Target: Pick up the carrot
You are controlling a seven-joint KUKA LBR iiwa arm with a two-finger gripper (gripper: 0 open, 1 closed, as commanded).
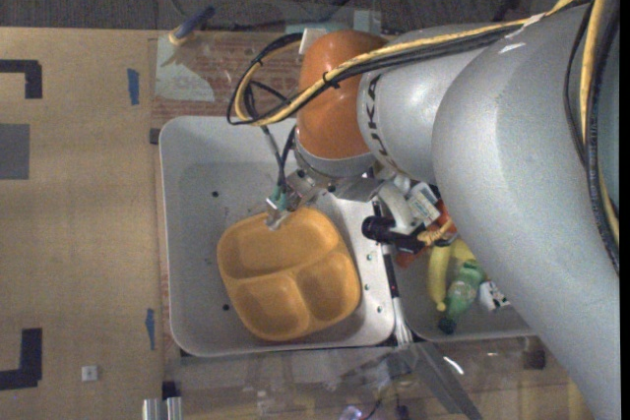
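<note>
My gripper hangs low over the left bin, right at the far rim of an orange divided plate that lies in that bin. The grey arm with its orange band covers the bin's far right part and most of the right bin. A small orange-red piece peeks out under the arm at the right bin's near left; I cannot tell whether it is the carrot.
In the right bin a yellow banana, a green bottle and a small white and black item lie close together. Bare wooden bench stretches left of the bins.
</note>
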